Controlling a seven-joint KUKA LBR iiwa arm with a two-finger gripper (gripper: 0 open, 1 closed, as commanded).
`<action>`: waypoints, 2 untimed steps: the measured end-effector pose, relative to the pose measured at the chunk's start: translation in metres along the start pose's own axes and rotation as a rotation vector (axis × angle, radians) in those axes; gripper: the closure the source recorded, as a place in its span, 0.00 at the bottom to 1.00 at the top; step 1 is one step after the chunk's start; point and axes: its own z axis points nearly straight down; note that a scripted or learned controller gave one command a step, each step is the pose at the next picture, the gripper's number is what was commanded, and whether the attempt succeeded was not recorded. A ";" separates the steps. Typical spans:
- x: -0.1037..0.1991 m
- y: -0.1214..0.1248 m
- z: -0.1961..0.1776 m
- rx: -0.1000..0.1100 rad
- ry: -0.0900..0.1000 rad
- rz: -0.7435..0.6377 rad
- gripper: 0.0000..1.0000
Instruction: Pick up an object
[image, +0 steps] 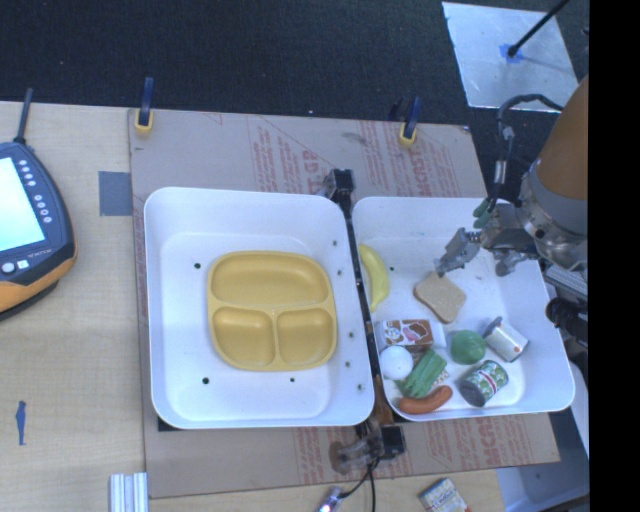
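Spanning the whole view, the counter (80, 370) is pale wood with a sheet of printed cardboard (260, 150) laid over its middle. On that sheet sit two shallow white bins side by side, their inner walls touching. The left bin (170, 300) carries a yellow divided tray (271, 308) with one long compartment at the back and two smaller ones at the front. The right bin (530, 390) holds the loose objects.

Reaching in from the right, the grey arm (560, 190) ends in the gripper (478, 252), which hangs over the back half of the right bin with its two jaws set apart and nothing between them. One finger points down toward the slice of bread (441, 297), which lies flat just below and in front of it; whether they touch cannot be told.

A banana (375, 275) lies against the bin's left wall. Near the front wall sit a small printed carton (409, 333), a white egg (395, 361) touching green pea pods (428, 372), a red sausage (425, 402), a round green fruit (467, 347), a labelled can (485, 382) on its side, and a small white-and-silver tin (505, 339) just right of the fruit.

At the counter's far left edge rests a handheld control pendant (25, 230) with a screen. Two clamps (145, 108) pin the cardboard's back edge.
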 end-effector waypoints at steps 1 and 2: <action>-0.017 0.016 0.132 0.002 -0.001 -0.001 0.00; -0.075 0.094 0.174 0.000 0.000 0.002 0.00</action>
